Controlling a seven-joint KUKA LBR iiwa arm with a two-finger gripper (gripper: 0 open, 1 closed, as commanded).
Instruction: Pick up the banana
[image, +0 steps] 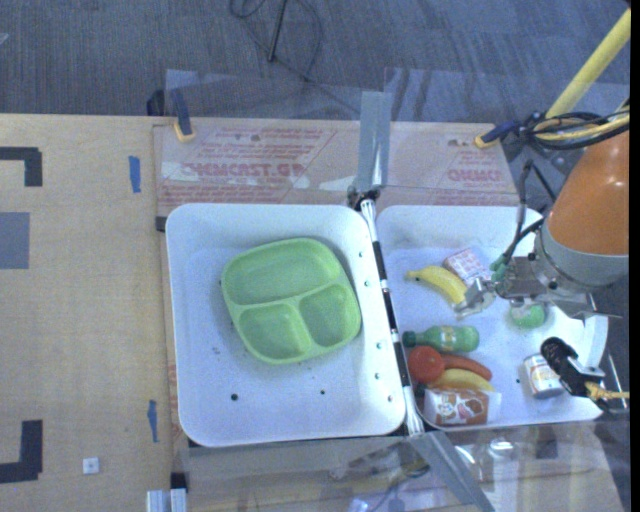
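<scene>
Lying in the right bin (420, 225), the banana (441, 281) sits just left of the gripper (478, 296), whose jaws touch its right end though whether they stand apart I cannot tell, with a green bottle (445, 338) below and a green divided plate (290, 298) far left.

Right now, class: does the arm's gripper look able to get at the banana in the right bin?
Probably yes. The gripper sits right at the banana, whose top is uncovered; only a small packet lies close beside it.
</scene>
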